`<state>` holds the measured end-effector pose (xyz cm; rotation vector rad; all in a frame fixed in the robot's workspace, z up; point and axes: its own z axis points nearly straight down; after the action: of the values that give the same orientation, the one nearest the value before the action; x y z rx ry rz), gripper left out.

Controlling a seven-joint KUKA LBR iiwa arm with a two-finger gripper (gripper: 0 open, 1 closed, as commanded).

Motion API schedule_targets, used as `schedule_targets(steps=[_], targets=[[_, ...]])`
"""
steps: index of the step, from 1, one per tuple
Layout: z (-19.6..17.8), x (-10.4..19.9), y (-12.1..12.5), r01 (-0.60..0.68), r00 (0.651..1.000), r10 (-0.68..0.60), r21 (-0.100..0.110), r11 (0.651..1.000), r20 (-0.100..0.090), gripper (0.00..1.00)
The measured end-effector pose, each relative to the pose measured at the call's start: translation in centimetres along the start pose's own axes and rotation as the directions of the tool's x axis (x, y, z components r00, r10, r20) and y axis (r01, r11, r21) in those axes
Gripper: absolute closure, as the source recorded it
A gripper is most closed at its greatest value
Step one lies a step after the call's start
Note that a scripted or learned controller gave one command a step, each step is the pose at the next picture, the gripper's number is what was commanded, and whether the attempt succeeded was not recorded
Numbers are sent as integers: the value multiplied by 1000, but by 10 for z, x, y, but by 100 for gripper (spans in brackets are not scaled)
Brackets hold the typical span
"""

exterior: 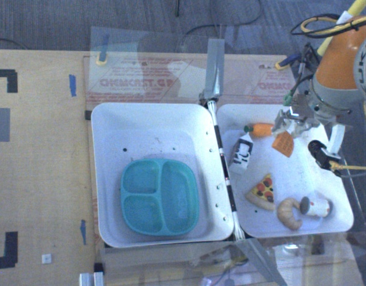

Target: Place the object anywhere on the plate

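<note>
A teal divided plate [160, 196] lies in the left bin [111, 130], toward its near side. My gripper [292, 123] hangs over the far part of the right bin [344, 216]. Directly beneath it is a small orange cracker-like piece [283, 143]; whether that piece is held or lying on the bin floor is unclear. An orange carrot [261, 130] lies just left of the gripper. The grey wrist with its orange band [341, 61] rises toward the upper right.
The right bin also holds a small white milk carton [242, 152], a pizza slice [263, 192], a croissant [288, 213] and a white cylinder with a red end [315, 207]. A metal divider [222, 159] separates the bins. Cables [326, 155] trail at the right.
</note>
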<state>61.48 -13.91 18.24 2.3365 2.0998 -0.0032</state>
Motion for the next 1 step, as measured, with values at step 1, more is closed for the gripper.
schedule_targets(steps=[1], targets=[[-2, 77, -41, 69, 998, -69, 0, 998, -2, 100]])
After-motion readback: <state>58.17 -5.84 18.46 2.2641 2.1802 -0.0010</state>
